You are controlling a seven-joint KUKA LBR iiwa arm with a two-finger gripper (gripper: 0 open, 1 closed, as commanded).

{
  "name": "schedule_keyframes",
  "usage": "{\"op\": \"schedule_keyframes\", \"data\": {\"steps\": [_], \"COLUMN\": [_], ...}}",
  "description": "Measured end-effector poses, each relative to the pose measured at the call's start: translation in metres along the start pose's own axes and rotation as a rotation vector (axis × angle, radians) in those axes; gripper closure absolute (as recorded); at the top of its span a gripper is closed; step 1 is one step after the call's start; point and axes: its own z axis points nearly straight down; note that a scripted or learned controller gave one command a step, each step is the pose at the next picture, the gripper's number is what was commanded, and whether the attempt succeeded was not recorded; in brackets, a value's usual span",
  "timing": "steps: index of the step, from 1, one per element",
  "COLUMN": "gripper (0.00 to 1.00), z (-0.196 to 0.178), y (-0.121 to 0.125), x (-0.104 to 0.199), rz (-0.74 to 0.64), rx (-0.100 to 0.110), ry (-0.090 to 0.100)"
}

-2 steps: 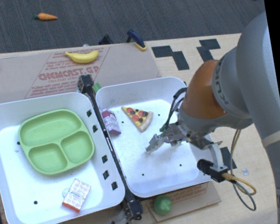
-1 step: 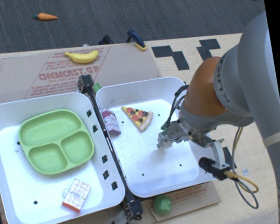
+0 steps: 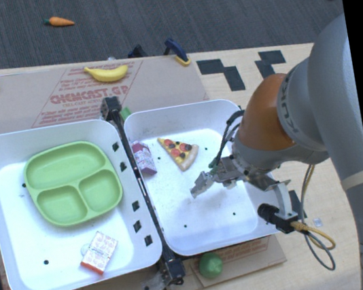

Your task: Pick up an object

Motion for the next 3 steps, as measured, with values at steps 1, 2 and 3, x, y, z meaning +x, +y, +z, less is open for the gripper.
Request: {"op": "schedule_keyframes", "data": {"steps": [1,2,3], "gripper": [1.00,0.00,0.00], "z": [-0.010,-0.010,0.010], "y": [0.001,0.001,0.070], "x": [0.000,0.000,-0.044], "rz": [-0.004,-0.005,0.008], "rx": [0.000,0.001,-0.003], "ry": [0.000,0.000,0.002]}}
